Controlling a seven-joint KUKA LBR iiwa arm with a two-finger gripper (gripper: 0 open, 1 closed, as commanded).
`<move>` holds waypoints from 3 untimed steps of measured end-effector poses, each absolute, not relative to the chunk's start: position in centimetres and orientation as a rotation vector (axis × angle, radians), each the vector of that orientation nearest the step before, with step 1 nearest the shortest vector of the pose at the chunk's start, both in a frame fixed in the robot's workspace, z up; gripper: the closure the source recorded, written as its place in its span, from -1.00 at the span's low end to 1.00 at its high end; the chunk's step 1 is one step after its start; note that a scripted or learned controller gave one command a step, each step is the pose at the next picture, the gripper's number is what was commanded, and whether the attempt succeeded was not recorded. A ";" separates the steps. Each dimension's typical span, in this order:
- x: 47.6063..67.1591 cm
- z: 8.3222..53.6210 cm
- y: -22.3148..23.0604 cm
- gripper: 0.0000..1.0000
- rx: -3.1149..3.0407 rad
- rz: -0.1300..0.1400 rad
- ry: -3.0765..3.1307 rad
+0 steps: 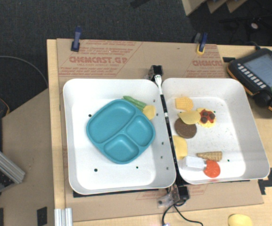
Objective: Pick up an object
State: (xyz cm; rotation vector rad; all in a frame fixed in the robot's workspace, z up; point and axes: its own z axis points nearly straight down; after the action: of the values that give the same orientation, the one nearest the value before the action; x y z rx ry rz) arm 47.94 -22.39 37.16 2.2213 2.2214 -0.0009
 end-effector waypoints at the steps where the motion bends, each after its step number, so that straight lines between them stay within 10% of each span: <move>1: 47.9 34.5 -22.4 1.00 2.224 -0.002 2.223; 2: 47.9 31.9 -22.4 1.00 2.223 -0.002 2.223; 3: 48.0 38.5 -22.4 1.00 2.213 0.005 2.215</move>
State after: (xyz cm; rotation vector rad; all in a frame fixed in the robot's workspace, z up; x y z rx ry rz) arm 48.01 -22.45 38.51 2.2129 2.2154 0.0049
